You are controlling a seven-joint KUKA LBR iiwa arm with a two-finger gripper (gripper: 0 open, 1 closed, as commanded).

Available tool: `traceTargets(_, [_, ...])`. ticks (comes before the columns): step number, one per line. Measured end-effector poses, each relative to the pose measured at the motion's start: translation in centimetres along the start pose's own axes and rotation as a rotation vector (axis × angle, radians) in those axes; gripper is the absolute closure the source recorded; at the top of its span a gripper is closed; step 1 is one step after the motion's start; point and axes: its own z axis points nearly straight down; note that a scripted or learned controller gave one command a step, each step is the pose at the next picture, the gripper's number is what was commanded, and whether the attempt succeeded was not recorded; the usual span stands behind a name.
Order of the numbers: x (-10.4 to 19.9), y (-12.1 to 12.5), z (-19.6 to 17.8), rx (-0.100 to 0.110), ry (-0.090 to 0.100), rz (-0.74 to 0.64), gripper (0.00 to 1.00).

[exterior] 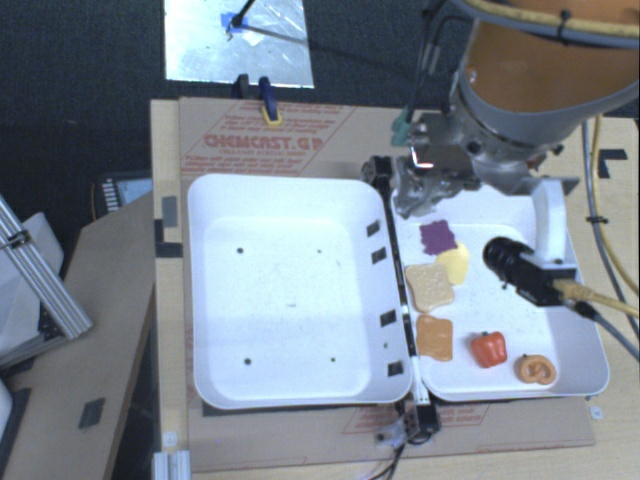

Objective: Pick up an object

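My gripper: far end of right bin, above purple piece (grip state: can't tell).
Left bin: bare white.

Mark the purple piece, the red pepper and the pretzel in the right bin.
purple piece [437,236], camera view, middle of its top face.
red pepper [488,350], camera view, middle of its red body.
pretzel [537,370], camera view, on its orange loop.
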Motion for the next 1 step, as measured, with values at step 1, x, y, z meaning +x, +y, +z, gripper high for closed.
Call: traceTargets(1, [3.84, 0.08, -7.51, -0.006, 0.003, -0.001, 1.00])
